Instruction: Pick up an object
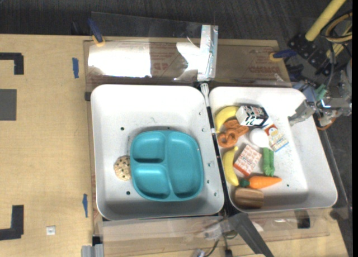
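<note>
Standing over the bench (pixel 39 138), I log the approach step as the one in hand: nothing is grasped yet. Two white bins sit side by side. The left bin (pixel 106 105) carries a teal divided plate (pixel 166 163) and a cookie (pixel 122 167) touching the plate's left rim. The right bin (pixel 313 161) holds the candidates, packed along its left half: a banana (pixel 223 117) at the top, a pretzel (pixel 231 133) just below it, a black-and-white carton (pixel 250 115) beside the banana, a white egg-like ball (pixel 258 137), a small printed card (pixel 277 137), a red-and-white packet (pixel 247 160), a green pepper-like piece (pixel 268 161), a second yellow piece (pixel 229 166) along the wall, a carrot (pixel 264 182) and a brown loaf-shaped block (pixel 248 196) at the near end.

The end effector (pixel 321 105) sits at the right bin's upper right corner, over the rim, well apart from the pile. It is small and partly lost against cables, so I cannot tell how wide it stands; nothing from the bin appears to be in it.

Judgement: the next move calls for a traverse leftward across the bin and a descent onto one item. The carrot and the carton look the most isolated; the packet and the ball are hemmed in by neighbours, where a closing grip could nudge things aside.
</note>
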Controlling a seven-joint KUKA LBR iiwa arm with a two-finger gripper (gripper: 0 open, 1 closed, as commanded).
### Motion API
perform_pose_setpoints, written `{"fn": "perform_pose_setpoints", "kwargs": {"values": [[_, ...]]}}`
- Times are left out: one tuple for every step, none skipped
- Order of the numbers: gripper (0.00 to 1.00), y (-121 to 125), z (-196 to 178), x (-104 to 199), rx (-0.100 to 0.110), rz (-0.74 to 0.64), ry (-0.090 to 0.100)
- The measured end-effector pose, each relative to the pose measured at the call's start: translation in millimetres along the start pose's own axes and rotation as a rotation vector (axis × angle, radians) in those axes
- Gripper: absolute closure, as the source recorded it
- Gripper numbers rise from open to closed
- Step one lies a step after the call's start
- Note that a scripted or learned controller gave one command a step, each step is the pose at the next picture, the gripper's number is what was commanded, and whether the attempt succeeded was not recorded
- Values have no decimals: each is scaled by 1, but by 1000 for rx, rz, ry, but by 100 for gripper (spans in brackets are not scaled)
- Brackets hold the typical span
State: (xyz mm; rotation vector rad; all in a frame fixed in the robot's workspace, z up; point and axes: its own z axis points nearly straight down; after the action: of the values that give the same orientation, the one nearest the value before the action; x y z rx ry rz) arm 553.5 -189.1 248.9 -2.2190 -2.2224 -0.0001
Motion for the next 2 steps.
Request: {"fn": "perform_pose_setpoints", "kwargs": {"values": [[0,-13,134,57,12,36,3],[0,-25,154,46,-25,-145,-1]]}}
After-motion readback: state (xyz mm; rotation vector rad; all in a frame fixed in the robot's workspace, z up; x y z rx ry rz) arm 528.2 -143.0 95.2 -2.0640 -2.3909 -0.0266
